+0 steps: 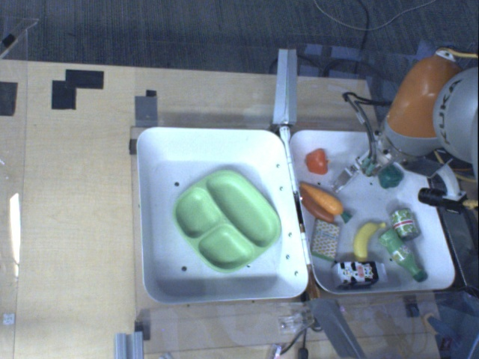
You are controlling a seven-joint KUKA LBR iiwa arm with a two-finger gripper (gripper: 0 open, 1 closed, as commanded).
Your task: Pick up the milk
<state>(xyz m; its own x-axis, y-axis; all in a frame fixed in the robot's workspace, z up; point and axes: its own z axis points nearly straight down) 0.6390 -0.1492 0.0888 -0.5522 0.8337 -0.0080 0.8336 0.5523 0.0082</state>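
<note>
Since the milk [355,273] is what I'm after, start at the near edge of the right bin [441,279]: it's the small black-and-white cow-print carton lying on its side against the near wall, untouched. Just right of it a green bottle [400,253] lies tilted, its neck pointing near-right, and a small can [404,222] with a red-and-green label sits just past that. A banana [364,239] stands between carton and can, close to the carton's far side. Left of the banana a speckled sponge-like pad [325,238] lies near the divider. Going farther, a carrot [322,201] lies slanted across the left part of the bin, then a red pepper-like thing [316,161] near the far-left corner. My claw [359,169] hangs over the far half of this bin, well apart from the milk, fingers spread open with nothing between them; a teal object [390,176] lies just right of it. My read: still in approach, grasp not begun. The carton is crowded by banana and bottle and backed by the wall, so I'd probably come down across its short width. The left bin [157,275] holds a green divided plate [227,218]; both bins rest on the wooden tabletop [75,223].
</note>
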